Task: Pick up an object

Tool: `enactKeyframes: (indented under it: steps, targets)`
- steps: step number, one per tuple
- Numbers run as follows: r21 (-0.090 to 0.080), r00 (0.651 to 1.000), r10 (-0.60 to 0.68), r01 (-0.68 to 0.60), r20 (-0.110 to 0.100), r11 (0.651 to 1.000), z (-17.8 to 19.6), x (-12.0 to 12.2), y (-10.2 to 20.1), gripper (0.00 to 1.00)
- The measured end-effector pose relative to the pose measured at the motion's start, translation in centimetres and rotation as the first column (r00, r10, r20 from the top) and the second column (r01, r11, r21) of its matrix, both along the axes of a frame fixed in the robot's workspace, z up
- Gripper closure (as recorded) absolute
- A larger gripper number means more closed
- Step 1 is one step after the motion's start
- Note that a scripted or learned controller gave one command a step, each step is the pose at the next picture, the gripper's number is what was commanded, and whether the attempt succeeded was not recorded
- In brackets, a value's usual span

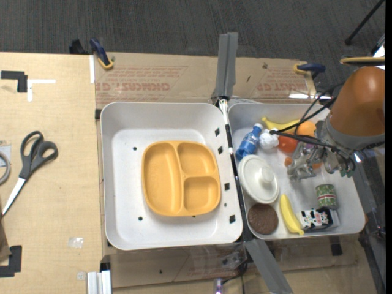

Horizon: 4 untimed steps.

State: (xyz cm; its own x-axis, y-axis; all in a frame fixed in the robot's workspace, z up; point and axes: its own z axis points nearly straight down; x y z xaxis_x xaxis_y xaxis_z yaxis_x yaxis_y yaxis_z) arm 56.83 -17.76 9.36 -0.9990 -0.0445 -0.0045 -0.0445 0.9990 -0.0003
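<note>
The right bin (358, 225) holds several objects. Among them are a blue bottle (247, 143), a white round lid (258, 177), a brown disc (263, 218), a small banana (290, 214), a black-and-white carton (317, 218) and a green can (327, 196). Toward the bin's back lie a red tomato (286, 144), an orange (305, 128) and a yellow banana (274, 124). My gripper (302, 166) hangs low over the middle of this bin, just right of the lid and below the tomato. I see nothing held in it.
A yellow divided plate (181, 177) lies in the left bin (116, 182). Scissors (29, 161) rest on the bench at far left. The arm's orange band (365, 100) looms over the right bin's back right corner, with black cables crossing the fruit.
</note>
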Motion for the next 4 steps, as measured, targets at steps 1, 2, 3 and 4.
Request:
enactKeyframes:
  steps: [1,2,3,4]
  targets:
    - [0.000,1.000,0.000,0.000,0.000,1.000,0.0,0.0,0.0,0.00]
    - [0.001,0.957,-0.290,0.290,0.002,0.957,0.0,5.1,3.8,0.00]
    - [-0.005,0.928,-0.372,0.372,0.005,0.928,0.1,-4.0,7.0,0.00]
    - [-0.003,0.929,-0.371,0.371,0.008,0.929,1.0,-3.8,7.1,1.00]
